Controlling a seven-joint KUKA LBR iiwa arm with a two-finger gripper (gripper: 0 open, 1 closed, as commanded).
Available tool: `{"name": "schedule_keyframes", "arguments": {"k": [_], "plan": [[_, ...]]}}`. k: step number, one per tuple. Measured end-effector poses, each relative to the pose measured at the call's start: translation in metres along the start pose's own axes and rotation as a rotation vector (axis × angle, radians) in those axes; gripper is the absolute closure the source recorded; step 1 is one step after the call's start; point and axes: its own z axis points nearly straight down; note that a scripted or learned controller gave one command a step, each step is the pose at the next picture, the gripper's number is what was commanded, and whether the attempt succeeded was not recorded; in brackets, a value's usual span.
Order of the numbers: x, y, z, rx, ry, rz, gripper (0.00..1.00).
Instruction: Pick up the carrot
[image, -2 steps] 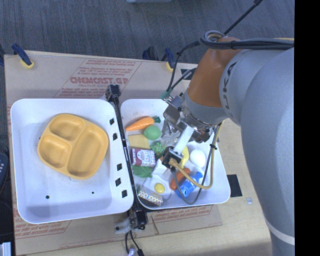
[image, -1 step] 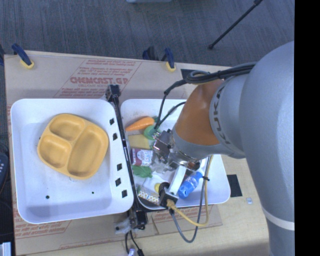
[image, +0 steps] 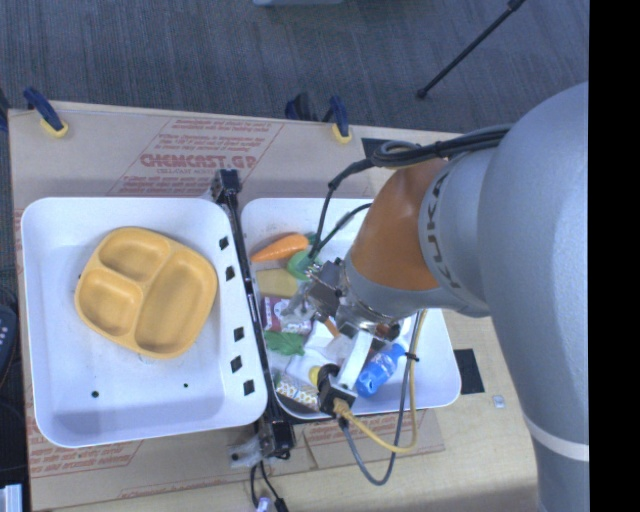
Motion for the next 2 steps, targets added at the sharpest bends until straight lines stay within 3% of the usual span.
{"name": "schedule_keyframes", "arguments": {"k": [1, 2], "plan": [[0.020, 0.038, 0.005, 0.000, 0.001, 0.018, 0.00], [0.080, 0.094, 0.004, 0.000, 0.001, 0.096, 0.00]]}}
